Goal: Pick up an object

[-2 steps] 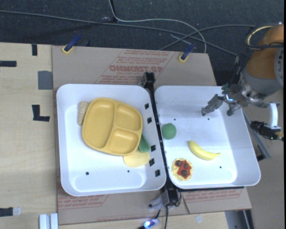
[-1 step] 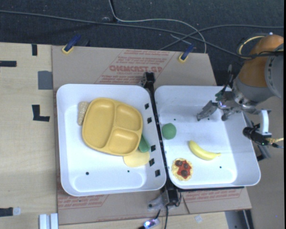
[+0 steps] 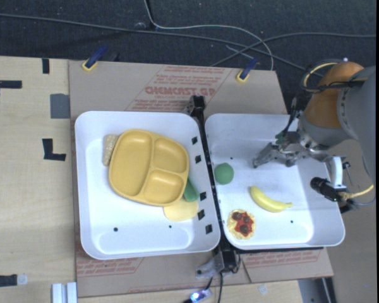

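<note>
My gripper [image 3: 273, 161] hangs over the back part of the right bin [image 3: 322, 232], open, with nothing between its fingers. A green ball [image 3: 224, 173] lies to its lower left, near the wall between the bins. A yellow banana [image 3: 268, 199] rests on the bin floor in front of the gripper. Closer to the front rim sits a small round pizza toy [image 3: 242, 223] with red topping. None of these touches the gripper.
The left bin [image 3: 91, 232] holds a large yellow divided plate [image 3: 148, 167]. A beige piece [image 3: 108, 148] shows at the plate's left edge, and a green piece [image 3: 191, 193] and a pale yellow piece [image 3: 182, 211] at its lower right. The grey arm [image 3: 341, 106] stands over the right bin's right side.
</note>
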Available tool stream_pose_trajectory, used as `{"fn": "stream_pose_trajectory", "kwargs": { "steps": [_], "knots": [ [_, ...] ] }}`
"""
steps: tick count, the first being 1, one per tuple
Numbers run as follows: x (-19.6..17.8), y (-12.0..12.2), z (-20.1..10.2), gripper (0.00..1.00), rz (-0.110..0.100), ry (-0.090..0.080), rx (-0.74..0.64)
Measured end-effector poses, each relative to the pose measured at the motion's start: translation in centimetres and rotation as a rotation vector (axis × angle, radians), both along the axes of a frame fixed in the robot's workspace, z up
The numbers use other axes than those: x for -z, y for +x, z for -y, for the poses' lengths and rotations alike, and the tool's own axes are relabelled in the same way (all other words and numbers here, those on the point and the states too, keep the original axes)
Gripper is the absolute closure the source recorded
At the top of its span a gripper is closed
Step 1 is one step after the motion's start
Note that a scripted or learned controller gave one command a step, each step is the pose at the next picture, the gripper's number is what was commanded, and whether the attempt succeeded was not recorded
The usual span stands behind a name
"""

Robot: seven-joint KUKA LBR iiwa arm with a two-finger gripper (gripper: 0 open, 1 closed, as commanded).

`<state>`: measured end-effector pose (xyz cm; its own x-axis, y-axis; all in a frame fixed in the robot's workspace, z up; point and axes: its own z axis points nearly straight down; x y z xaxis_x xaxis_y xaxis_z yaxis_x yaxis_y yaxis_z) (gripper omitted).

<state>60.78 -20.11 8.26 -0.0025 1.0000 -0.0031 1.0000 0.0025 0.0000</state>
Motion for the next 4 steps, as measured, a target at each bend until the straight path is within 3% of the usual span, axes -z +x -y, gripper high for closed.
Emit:
{"fn": "stream_pose_trajectory", "kwargs": {
  "steps": [1, 4],
  "knots": [
    [-1.5, 0.2, 0.0, 1.0, 0.005, -0.002, 0.0],
    [-16.4, 0.2, -0.8, 1.0, 0.004, 0.002, 0.001]
  ]
}}
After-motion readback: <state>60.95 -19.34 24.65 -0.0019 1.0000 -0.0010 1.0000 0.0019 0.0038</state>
